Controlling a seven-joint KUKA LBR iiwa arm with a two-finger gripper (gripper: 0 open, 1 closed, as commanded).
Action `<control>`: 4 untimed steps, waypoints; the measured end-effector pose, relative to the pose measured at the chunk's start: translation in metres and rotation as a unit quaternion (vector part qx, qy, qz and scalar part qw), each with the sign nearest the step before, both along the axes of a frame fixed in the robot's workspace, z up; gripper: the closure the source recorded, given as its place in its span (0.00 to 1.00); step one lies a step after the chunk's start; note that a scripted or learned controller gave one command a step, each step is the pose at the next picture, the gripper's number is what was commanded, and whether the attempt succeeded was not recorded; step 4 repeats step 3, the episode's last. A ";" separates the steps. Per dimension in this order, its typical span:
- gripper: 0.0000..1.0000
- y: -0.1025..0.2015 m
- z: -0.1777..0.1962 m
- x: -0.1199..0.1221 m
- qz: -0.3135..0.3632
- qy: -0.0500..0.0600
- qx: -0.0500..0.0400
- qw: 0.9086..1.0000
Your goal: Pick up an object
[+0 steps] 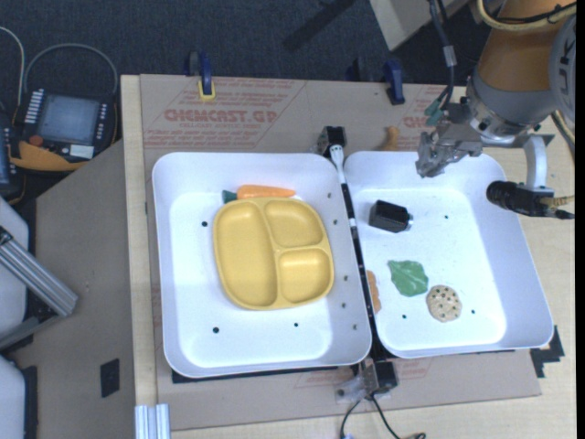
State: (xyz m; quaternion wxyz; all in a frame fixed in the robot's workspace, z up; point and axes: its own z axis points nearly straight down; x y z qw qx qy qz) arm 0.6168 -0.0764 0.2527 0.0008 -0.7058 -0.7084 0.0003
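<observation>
Gripper [437, 161] sits over the far rim of the right bin [512, 337]; can't tell its state. Right bin: matte black block [389, 216] far-left, flat green leaf shape [408, 276] and round speckled cookie [443, 303] near-centre, open floor to the right. Left bin [183, 337]: glossy yellow three-section tray [272, 251], orange carrot [266, 191] at its far edge. Board reads "CHEMCAST GP".
</observation>
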 end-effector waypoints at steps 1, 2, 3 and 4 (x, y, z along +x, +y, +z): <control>1.00 0.047 -0.014 0.000 0.001 0.001 0.001 1.000; 1.00 0.104 -0.009 -0.002 0.001 -0.001 0.001 1.000; 1.00 0.149 -0.012 0.003 0.001 -0.002 0.000 1.000; 1.00 0.149 -0.012 0.003 0.001 -0.002 0.000 1.000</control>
